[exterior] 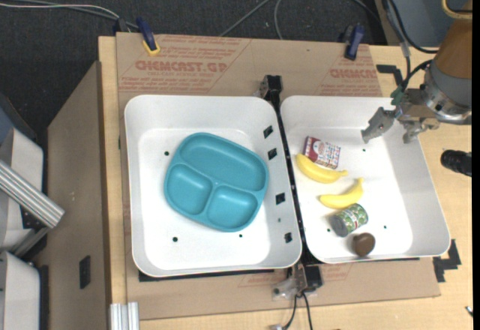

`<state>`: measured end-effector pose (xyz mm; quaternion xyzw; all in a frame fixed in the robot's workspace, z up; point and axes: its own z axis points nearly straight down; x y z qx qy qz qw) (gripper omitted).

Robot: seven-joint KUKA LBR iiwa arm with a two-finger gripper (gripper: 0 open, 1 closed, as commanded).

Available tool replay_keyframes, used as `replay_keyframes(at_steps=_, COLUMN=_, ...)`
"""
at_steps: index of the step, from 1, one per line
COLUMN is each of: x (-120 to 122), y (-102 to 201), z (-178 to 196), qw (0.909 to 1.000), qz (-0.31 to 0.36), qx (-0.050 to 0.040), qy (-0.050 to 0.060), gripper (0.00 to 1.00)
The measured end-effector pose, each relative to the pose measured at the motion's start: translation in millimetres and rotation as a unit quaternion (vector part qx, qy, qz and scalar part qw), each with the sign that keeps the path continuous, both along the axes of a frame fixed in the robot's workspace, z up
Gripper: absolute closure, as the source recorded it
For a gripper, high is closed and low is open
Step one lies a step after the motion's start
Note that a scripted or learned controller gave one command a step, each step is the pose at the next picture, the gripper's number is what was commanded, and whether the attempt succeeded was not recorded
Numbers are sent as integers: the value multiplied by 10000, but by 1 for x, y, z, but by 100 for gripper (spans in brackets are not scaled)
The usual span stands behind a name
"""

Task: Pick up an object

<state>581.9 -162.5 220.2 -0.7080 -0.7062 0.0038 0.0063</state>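
- Toward the middle of the right bin [420, 193] lie my candidates: two bananas, one [318, 169] touching a small red carton [322, 151], the other [341, 196] just above a green can [349, 218].
- My pincer [393, 128] hovers spread, holding nothing, near the bin's far right corner.
- I'd pick the freer lower banana, straddling its narrow width.

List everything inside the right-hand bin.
The right bin holds a red-and-white carton, two bananas, a green can on its side and a brown round object. Whatever lies under them is covered.
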Motion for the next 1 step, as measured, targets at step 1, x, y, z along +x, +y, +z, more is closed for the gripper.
replay_keyframes(at_steps=1, x=3, y=0, z=7, qw=10000, qz=16, qx=-12, qy=-66, gripper=0)
